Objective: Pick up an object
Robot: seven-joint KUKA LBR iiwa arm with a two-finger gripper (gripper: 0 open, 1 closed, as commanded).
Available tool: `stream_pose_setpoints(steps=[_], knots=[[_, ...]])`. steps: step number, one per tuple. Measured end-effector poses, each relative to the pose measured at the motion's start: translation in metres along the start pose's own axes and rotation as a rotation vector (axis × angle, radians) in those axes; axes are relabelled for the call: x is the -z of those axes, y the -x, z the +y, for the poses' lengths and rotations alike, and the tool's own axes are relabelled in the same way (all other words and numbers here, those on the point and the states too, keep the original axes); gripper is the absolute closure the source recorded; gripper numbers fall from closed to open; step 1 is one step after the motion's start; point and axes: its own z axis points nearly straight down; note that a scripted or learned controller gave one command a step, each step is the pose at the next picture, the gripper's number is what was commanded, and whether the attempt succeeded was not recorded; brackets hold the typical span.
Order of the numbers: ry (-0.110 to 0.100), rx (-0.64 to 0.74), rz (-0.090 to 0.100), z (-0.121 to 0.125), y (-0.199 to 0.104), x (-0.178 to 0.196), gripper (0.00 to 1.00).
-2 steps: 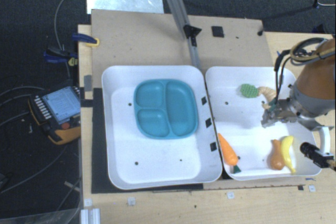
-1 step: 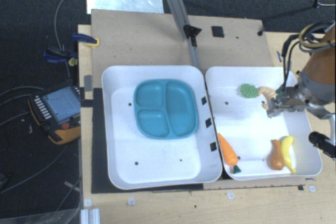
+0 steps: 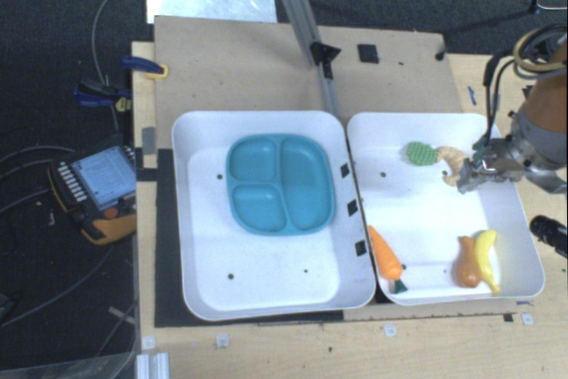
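Where tool (image 3: 465,177) hovers, green bumpy toy (image 3: 422,154)

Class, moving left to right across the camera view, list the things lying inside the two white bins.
Blue divided plastic plate → orange toy carrot → green bumpy toy → orange pear-shaped toy → yellow toy banana.

Grey arm (image 3: 541,142), orange band, black cables.
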Motion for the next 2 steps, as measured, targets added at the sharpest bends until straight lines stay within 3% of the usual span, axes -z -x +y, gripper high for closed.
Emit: stream_pose_setpoints(steps=[2], knots=[[-0.005,0.005,0.003,-0.017,-0.102,-0.006,1.00]])
